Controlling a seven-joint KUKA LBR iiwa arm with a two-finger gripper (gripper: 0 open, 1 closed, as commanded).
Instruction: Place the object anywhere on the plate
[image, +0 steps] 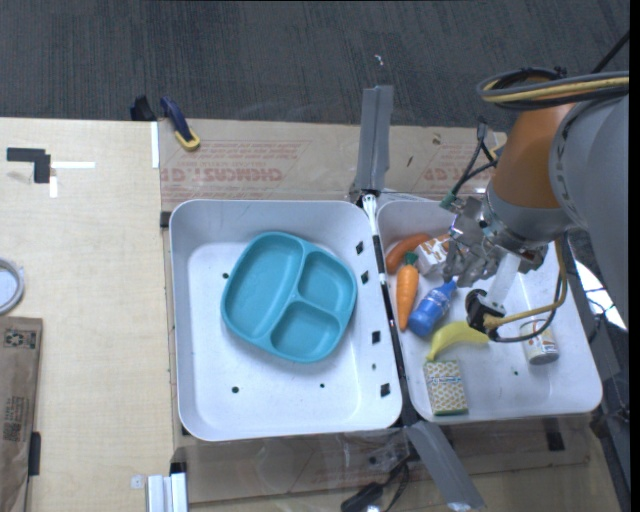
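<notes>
A blue three-compartment plate (290, 296) lies in the left bin (200, 400) with nothing on it. The right bin (570, 395) holds a carrot (406, 292), a second orange piece (403, 248) behind it, a blue bottle (431, 308), a yellow banana (456, 338), a small green-labelled packet (446, 387) and a small can (542, 346). My gripper (465, 262) hangs low over the right bin, just above and right of the blue bottle's cap. Its fingers are hard to make out against the clutter.
A divider wall (385, 300) with clips runs between the two bins. A black cable (515, 318) loops from the wrist over the right bin. On the bench to the left lie a tape roll (8, 286) and a brown packet (18, 400).
</notes>
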